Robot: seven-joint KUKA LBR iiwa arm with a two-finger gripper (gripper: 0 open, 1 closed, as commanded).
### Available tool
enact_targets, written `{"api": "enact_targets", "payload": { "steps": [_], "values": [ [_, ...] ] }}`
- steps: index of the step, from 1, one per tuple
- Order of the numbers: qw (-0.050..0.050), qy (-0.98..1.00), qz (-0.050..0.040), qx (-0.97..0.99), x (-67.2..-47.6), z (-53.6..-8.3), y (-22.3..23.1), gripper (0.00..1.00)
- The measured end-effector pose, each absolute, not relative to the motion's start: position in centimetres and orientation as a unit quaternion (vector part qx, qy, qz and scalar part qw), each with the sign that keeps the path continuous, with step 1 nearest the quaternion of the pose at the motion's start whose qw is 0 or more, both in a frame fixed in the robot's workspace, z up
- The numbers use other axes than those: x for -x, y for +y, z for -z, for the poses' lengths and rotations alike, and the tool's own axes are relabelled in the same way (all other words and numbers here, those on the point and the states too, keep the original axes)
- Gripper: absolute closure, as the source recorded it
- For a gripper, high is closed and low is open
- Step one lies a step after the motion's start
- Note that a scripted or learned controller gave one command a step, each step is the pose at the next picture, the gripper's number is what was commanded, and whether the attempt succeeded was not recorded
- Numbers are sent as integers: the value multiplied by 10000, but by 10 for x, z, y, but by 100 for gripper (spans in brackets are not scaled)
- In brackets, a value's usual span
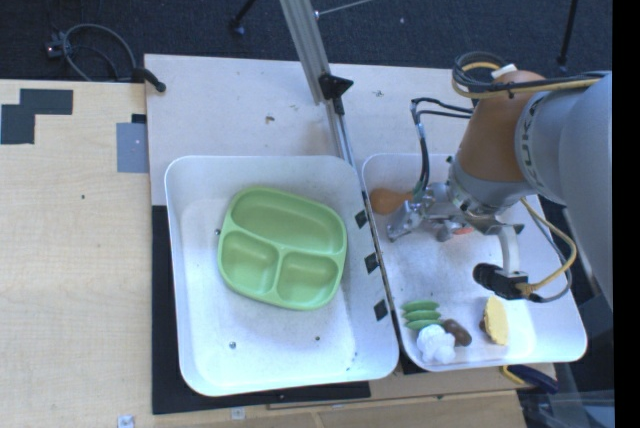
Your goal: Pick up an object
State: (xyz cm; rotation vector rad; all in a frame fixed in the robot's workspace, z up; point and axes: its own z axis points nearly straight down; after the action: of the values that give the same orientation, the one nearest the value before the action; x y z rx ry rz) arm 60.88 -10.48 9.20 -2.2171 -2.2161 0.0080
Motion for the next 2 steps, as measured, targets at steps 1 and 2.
{"api": "enact_targets", "payload": {
  "steps": [1,2],
  "values": [
    [16,-7048,-12,7094,-610,-106,-107,100],
    [-18,-7066,13,7076,-612,-169,-107,100]
  ]
}}
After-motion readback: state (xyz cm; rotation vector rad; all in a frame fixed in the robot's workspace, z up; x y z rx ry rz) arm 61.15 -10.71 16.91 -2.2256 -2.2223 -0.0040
